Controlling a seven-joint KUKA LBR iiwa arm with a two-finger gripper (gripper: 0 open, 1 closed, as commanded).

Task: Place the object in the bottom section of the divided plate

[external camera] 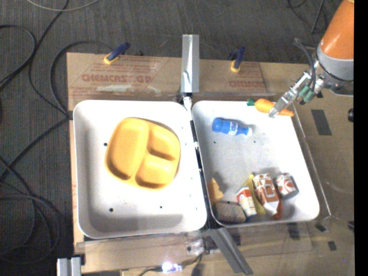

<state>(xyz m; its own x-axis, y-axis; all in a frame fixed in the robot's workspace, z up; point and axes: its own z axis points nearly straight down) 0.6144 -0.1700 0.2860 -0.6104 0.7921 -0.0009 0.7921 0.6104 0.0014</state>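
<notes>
A yellow divided plate (144,153) lies in the left bin (92,211), with one large section on its left and two smaller ones on its right. An orange carrot with a green top (263,104) is at the far right corner of the right bin (305,171), by the rim. My gripper (276,110) comes in from the upper right, and its tip is right at the carrot's right end, covering part of it. Nothing lies in the plate's sections.
In the right bin a blue bottle (231,126) lies near the back. At the front is a cluster of red and white packets (265,193), a grey-brown lump (230,211) and a small yellow piece (215,188). A metal bar (190,68) stands between the bins.
</notes>
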